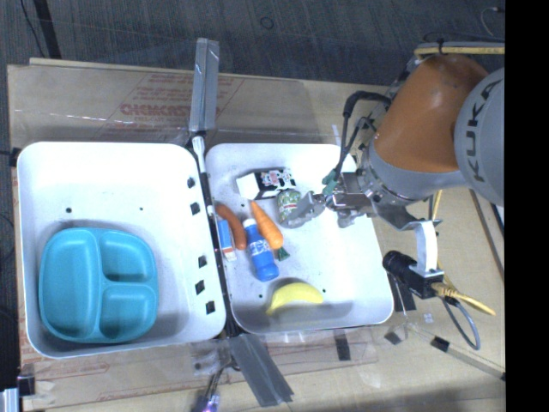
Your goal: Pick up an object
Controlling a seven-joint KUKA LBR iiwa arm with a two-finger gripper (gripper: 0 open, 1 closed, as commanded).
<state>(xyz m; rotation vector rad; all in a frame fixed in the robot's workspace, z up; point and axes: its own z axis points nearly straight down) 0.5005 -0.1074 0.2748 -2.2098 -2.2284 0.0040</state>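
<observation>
While the gripper [320,202] sits low against a small greenish jar [290,206] — clenched or released, I cannot tell — nothing looks lifted yet; a carrot [268,223] lies just beyond.

Pale tan flat bench board [360,101], faint red print at back left. Two shallow white plastic bins sit directly on it, side by side and touching: left bin [103,166], right bin [352,269]. Grey metal strip [204,84] runs from the back edge along the seam between them. A second grey metal strip [257,372] lies at the front, angled off the seam.
</observation>
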